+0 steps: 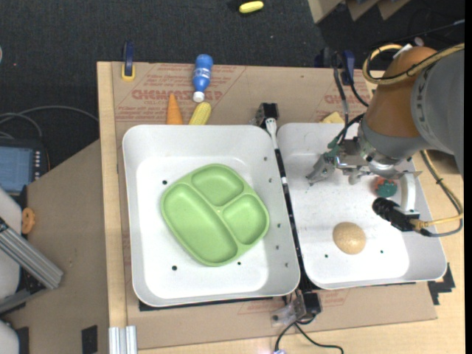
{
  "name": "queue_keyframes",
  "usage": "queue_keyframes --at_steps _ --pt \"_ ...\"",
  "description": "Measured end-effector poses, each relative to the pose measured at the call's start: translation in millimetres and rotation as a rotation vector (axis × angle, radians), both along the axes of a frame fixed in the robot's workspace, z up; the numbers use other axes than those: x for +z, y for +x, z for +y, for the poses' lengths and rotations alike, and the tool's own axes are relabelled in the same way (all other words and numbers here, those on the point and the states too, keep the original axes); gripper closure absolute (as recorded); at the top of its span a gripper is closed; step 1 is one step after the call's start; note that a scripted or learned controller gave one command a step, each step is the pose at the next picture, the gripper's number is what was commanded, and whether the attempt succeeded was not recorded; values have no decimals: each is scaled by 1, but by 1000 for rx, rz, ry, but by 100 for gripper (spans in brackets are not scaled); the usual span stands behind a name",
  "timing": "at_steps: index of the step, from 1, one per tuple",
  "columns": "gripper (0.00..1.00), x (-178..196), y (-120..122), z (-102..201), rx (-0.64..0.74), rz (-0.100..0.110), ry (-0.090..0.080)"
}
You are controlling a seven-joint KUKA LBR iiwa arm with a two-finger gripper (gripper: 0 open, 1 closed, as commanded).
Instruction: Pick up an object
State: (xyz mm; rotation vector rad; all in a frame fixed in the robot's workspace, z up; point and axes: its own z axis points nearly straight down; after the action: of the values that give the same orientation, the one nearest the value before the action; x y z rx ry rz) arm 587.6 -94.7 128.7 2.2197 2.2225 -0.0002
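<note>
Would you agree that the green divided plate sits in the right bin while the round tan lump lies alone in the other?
Not quite: the camera view shows the green divided plate in the left bin, while the round tan lump lies in the right bin.

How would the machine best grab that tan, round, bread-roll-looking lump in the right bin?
Probably from straight above, pincer closing across the middle of the tan lump. It is a low rounded dome lying flat on the right bin floor, apart from the walls, so its widest sides are exposed.

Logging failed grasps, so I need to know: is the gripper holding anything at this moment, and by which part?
Nothing is held. The gripper hangs over the right bin, its fingers bare, apart from the tan round object.
</note>
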Motion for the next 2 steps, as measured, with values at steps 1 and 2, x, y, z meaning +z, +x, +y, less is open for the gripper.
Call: queue_keyframes --at_steps 1,2 --pt "0 0 0 0 0 0 0" --pt "0 0 0 0 0 0 0"
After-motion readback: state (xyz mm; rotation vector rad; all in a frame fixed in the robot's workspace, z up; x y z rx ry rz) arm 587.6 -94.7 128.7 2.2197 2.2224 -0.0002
